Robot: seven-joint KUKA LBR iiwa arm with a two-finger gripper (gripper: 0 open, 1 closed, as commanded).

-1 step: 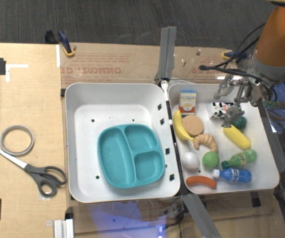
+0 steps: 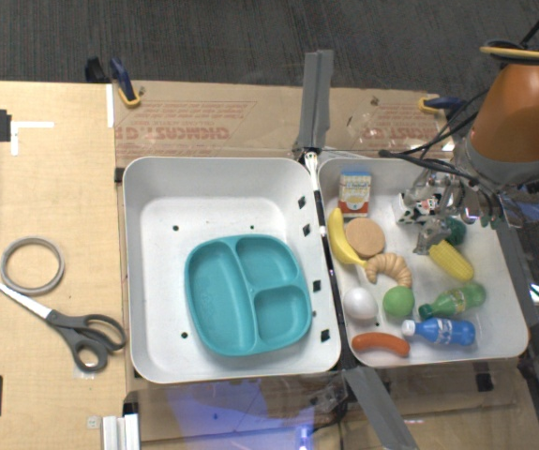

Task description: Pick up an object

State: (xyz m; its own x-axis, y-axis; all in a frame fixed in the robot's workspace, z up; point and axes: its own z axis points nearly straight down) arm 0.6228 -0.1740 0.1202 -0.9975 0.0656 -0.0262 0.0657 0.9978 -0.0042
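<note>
While the arm [image 2: 517, 111] is reached in from the right, its gripper [image 2: 435, 216] is seen low over the right bin [image 2: 511, 293], near that bin's far right corner. Whether the gripper is open or closed cannot be told, because its tip is lost among cables and metal parts. No object can be seen gripped by it.

Just below the gripper, near the right wall of the bin, a corn cob [image 2: 451, 260] is lying at a slant. At the far edge, a small carton [image 2: 354, 193] is standing upright. Below it, a banana [image 2: 341, 240] is curved along the left wall, and a round tan cookie [image 2: 366, 237] is touching it. A croissant [image 2: 388, 269] is placed just below the cookie. Nearer the front, a white egg [image 2: 359, 303] and a green ball [image 2: 398, 302] are lying side by side. A green bottle [image 2: 454, 300] is lying beside the ball, and a blue bottle [image 2: 440, 331] is lying close to the front right corner. A red sausage [image 2: 380, 344] is resting at the front edge.

A teal tray [image 2: 247, 294] with three compartments is placed in the left bin [image 2: 157, 214], toward its front. On the bench [image 2: 44, 186], left of the bins, scissors [image 2: 67, 324] and a tape roll [image 2: 32, 264] are lying.
</note>
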